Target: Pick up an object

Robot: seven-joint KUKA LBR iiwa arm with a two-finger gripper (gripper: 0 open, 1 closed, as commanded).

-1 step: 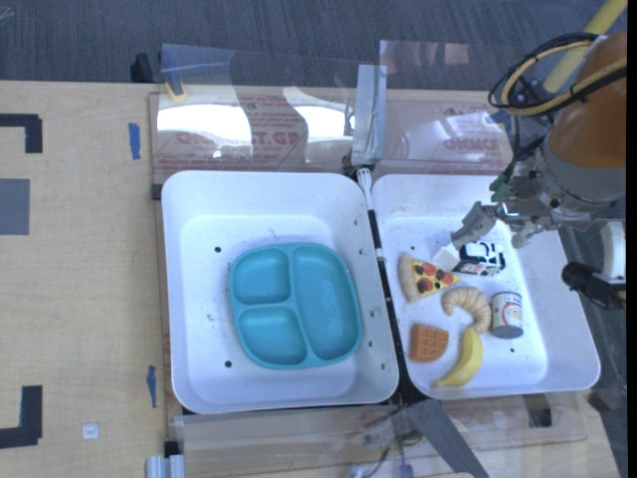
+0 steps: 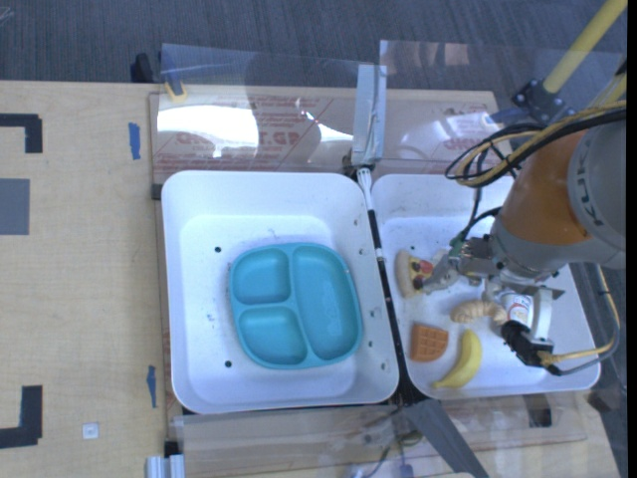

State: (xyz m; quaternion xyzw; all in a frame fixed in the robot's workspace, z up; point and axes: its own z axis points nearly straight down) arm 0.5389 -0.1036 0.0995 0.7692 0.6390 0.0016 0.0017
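Over the right bin (image 2: pixel 418 207) the grey arm (image 2: pixel 557 207) with its orange band reaches in from the right and hangs low above the toy food. Gripper (image 2: pixel 448 270) sits near the bin's middle, just right of a pale slice-shaped piece (image 2: pixel 407 272) that lies close to the divider between the bins. Small red and yellow bits (image 2: pixel 426 267) sit right at the gripper tip; whether they touch it can't be told. Claw state can't be told either, the tip is too small and cluttered to read, and nothing is clearly seen held by it.

Candidate objects, all in the right bin: a tan bread-like piece (image 2: pixel 476 312) just below the wrist, a square waffle (image 2: pixel 429 343) near the front left corner, and a yellow banana (image 2: pixel 462 359) just beside the waffle on its right, curving toward the front wall. Waffle and banana lie close, contact unclear.

Left bin (image 2: pixel 189 267) holds a teal three-compartment plate (image 2: pixel 295 305), flat, roughly centred, well apart from the arm. Black and yellow cables (image 2: pixel 488 157) loop over the arm's upper part. Both bins rest on a light wooden bench (image 2: pixel 70 297).
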